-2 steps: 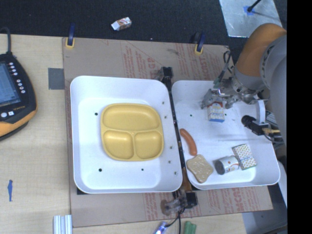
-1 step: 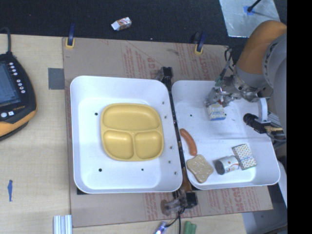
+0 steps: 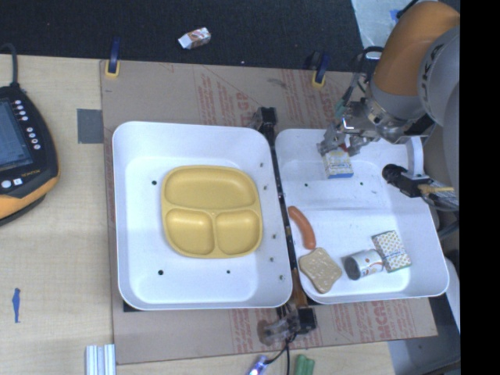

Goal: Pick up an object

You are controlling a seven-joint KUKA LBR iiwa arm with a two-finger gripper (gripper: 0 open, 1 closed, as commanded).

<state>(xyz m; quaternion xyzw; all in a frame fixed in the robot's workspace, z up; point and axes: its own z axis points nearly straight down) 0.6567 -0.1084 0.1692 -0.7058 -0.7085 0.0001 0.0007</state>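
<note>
My gripper (image 3: 341,144) hangs over the far part of the right white bin (image 3: 422,287), reaching in from the right. Directly beneath its tip is a small white and blue carton (image 3: 338,165), touching or very close to it. Whether the carton rests on the bin floor or is lifted I cannot tell. Nearer the front of the same bin lie a reddish sausage (image 3: 301,226), a tan biscuit-like piece (image 3: 320,269), a small grey can on its side (image 3: 363,264) and a patterned little box (image 3: 391,250).
The left white bin (image 3: 133,272) holds a yellow divided plate (image 3: 211,211). A teach pendant (image 3: 22,155) lies on the bench at far left. A crumpled wrapper (image 3: 194,37) sits on the dark floor behind the bench.
</note>
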